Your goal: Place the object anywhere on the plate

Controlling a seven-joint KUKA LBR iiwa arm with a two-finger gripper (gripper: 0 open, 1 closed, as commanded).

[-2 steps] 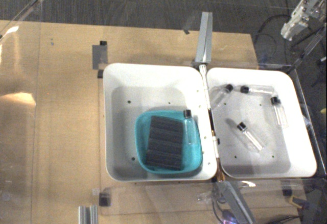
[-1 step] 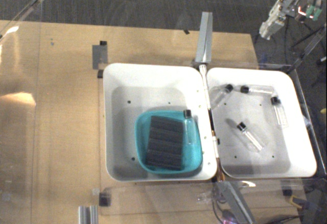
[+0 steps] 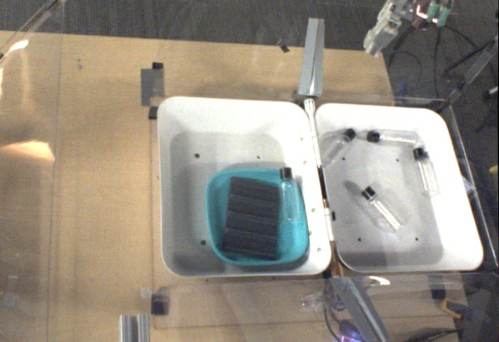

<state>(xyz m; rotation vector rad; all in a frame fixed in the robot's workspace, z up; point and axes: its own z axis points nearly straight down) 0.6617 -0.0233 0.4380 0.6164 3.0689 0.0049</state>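
Gripper: we are seeing the gripper (image 3: 383,30) hanging high at the upper right, beyond the far rim of the right bin (image 3: 460,259); nothing is lying between its fingers, and we cannot tell whether they are spread or closed.

Plate: the teal plate (image 3: 215,208) is sitting in the near half of the left bin (image 3: 179,177), with a dark ribbed block (image 3: 252,217) taking up most of its middle.

Object already there: a clear vial with a black cap (image 3: 288,196) is lying along the plate's right edge, just beside the block, so we are judging one placement as done.

Objects waiting: four more clear vials are lying in the right bin, one near the centre (image 3: 380,209), one by the right wall (image 3: 426,171), one along the far side (image 3: 392,136) and one at the far left (image 3: 337,142).

Step in hand: we are taking it as going for another vial; the central one looks easiest, lying apart from walls and neighbours.

Doing it well: we are advising closing across its narrow width, since a round clear tube may roll or slip.

Edges: the right-wall vial and the far ones are lying close to the rim, leaving little finger room.

Open room: on the plate, we are finding free strips only beside the block, mainly on the left and near side.
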